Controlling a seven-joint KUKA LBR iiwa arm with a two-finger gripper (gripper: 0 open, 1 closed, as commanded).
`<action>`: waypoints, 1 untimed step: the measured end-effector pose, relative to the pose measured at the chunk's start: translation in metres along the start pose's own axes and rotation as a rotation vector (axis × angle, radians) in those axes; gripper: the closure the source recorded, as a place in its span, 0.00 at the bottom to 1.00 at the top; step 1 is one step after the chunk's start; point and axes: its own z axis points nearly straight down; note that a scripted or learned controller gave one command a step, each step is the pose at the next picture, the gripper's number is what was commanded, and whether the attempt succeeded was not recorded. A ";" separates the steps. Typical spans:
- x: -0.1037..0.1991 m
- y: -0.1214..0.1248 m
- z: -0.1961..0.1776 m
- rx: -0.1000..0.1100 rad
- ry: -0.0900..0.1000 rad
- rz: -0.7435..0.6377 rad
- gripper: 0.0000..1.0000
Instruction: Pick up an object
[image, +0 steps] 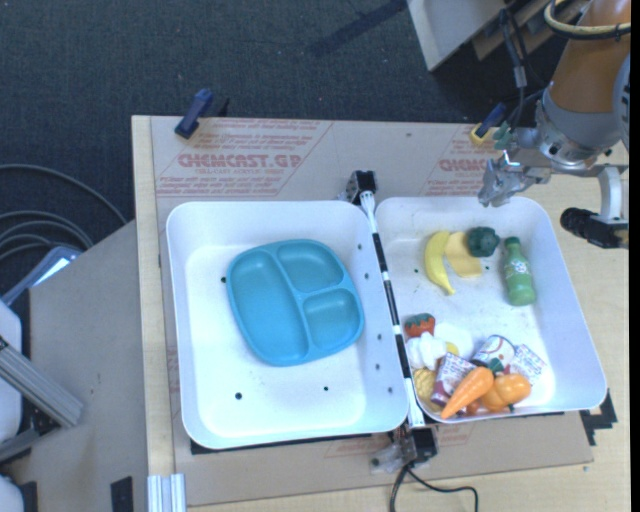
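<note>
My gripper (497, 192) hangs over the far edge of the right bin (570, 300), above and slightly right of the dark green round item (483, 240); nothing shows between its fingers. Below it lie a yellow banana (436, 262) and a yellow wedge (463, 257), with a green bottle (518, 271) to their right. A heap at the bin's near end holds a carrot (466, 391), orange pieces (510, 390), a red and green item (420, 324) and wrapped packets (455, 368).
The left bin (200, 380) holds a blue divided plate (294, 300). A black clamp (361, 184) sits at the far end of the seam between the bins. A blue clip (194, 112) lies on the board's far left corner.
</note>
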 end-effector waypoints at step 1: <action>0.001 0.000 -0.001 -0.001 0.000 -0.001 1.00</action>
